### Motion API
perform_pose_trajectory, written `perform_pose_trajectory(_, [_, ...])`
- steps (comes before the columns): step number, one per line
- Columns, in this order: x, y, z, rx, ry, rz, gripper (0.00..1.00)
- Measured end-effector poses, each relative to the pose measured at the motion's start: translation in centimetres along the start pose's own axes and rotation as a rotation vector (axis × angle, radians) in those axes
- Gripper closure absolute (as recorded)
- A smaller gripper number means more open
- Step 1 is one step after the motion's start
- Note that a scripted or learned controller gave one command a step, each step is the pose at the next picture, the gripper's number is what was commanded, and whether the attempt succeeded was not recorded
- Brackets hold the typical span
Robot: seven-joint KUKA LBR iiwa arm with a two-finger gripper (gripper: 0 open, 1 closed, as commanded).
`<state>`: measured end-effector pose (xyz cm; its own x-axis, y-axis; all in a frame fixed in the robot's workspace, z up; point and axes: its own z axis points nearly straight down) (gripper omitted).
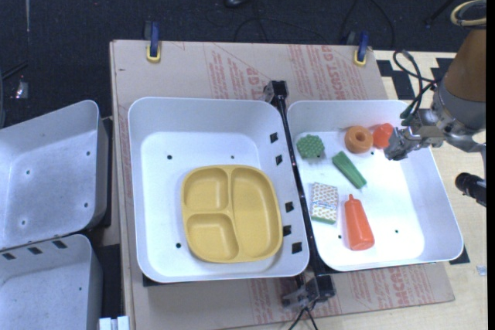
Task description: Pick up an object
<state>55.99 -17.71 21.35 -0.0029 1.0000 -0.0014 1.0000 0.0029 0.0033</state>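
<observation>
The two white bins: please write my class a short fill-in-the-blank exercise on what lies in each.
1. The yellow tray with three compartments lies in the ____ bin.
2. The bottle near the right bin's front wall is ____ in colour.
3. The orange ring lies beside a ____ object, close to the pincer.

Missing words: left; orange; red

Red printed lettering runs across the cardboard sheet (232, 62) under the bins, too blurred to read.
</observation>
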Motion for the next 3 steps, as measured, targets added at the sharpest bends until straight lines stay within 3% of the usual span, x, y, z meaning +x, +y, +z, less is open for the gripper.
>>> perform_pose_trajectory(1, [0.0, 0.1, -2.2, 0.001, 0.000, 0.000, 1.00])
perform_pose_trajectory(3, [10.4, -0.3, -1.1, 0.005, 0.002, -0.002, 1.00])
